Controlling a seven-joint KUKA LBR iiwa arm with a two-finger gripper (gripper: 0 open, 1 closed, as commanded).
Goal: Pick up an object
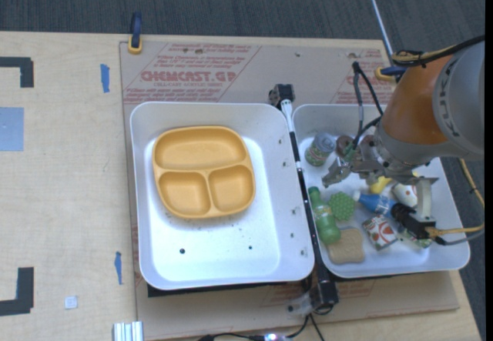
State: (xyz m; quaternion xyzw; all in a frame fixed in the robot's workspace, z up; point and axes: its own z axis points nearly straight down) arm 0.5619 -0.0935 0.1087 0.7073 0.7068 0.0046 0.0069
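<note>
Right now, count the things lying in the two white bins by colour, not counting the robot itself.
Orange: 1, the divided plate
Green: 2, the spiky ball and the bottle
Tan: 1, the sponge
Red and white: 1, the small carton
Grey: 1, the can
Total: 6 clearly countable; others are hidden under the arm.

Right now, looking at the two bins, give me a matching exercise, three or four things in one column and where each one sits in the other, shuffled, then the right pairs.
Things:
1. orange divided plate
2. tan sponge-like piece
3. claw
4. blue clamp

Places:
A. near corner of the right bin
B. on the board's far left corner, outside the bins
C. over the middle of the right bin
D. in the left bin

Pairs: 1-D, 2-A, 3-C, 4-B
</note>
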